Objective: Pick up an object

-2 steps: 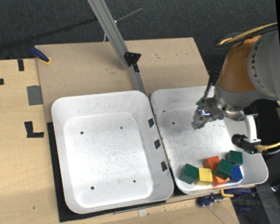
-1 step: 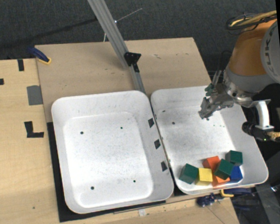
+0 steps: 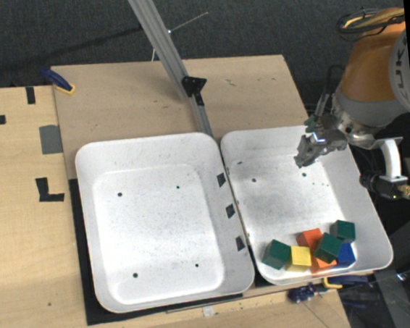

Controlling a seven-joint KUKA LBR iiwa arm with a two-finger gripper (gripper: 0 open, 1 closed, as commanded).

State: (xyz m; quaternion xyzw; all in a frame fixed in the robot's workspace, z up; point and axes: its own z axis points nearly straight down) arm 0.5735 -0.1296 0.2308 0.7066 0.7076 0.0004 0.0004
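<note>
**Above the right bin, nothing in my grasp yet**

The bench (image 3: 146,93) spreads under everything, pale wood carrying 2 shallow white bins side by side. The left bin (image 3: 97,207) is the wider-looking of the pair and plays no part in what I am doing. The right bin (image 3: 281,195) is where my work lies, and its wall meets the left bin's along the middle of the bench.

My arm, grey with its orange band (image 3: 373,62), comes in from the right and ends over the upper right part of the right bin. My gripper (image 3: 307,155) hangs there near the bin's far right edge. It is small and dark in this view, so I cannot tell how it is set, and I see no object in it.

The things I could pick are bunched in the bin's near right corner, well apart from my gripper: a cluster of blocks (image 3: 312,249), touching or overlapping one another. The green block (image 3: 276,252) sits at the cluster's left end with bare floor beside it. Next to it is a yellow block (image 3: 300,257), then an orange one (image 3: 310,238), with more green and a blue block (image 3: 346,255) toward the corner wall.

I judge this the approach step, with the pick not yet begun. The next move calls for travelling toward the near corner and descending on 1 block; the green one at the left end looks easiest to straddle, since its neighbours crowd the rest.
</note>
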